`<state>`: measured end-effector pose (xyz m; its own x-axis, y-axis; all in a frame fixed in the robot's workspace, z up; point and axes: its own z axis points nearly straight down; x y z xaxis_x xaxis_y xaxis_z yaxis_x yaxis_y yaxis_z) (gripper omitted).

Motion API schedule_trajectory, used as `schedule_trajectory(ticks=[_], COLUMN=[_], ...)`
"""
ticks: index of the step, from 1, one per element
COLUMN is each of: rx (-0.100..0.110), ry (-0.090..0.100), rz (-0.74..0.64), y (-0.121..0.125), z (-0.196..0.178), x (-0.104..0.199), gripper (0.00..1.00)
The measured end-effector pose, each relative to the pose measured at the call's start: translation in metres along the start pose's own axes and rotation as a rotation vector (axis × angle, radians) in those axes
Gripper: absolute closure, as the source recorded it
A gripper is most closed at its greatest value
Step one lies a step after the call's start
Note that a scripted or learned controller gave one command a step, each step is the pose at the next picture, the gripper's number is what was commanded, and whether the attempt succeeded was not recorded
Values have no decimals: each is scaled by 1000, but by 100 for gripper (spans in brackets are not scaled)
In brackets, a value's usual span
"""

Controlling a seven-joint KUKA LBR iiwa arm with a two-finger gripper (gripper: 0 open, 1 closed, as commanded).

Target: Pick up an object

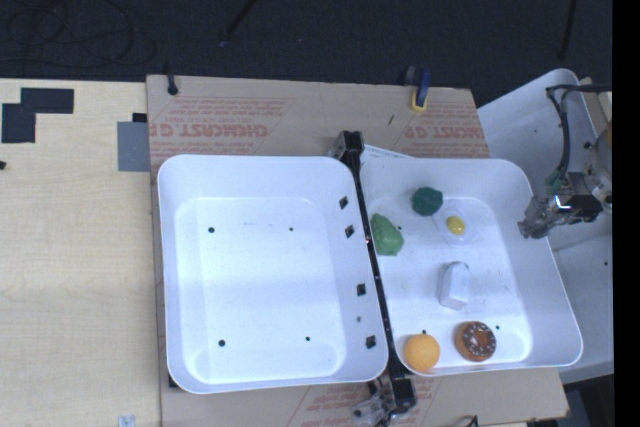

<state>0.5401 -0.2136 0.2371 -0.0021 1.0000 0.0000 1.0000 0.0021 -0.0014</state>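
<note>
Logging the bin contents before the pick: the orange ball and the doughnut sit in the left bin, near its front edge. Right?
Not quite. The camera view shows the orange ball and the doughnut in the right bin, not the left one, near its front edge.

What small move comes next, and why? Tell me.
Probably swing the gripper left over the right bin, toward the yellow piece. It sits at the bin's right rim, with every object lying untouched inside.
</note>
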Motion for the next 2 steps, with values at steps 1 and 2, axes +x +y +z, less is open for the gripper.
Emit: schedule_trajectory(ticks=[1,2], rx=[3,0], ry=[2,0], rz=[3,0], y=[-34,20], z=[-14,14], x=[1,0], gripper=[100,100])
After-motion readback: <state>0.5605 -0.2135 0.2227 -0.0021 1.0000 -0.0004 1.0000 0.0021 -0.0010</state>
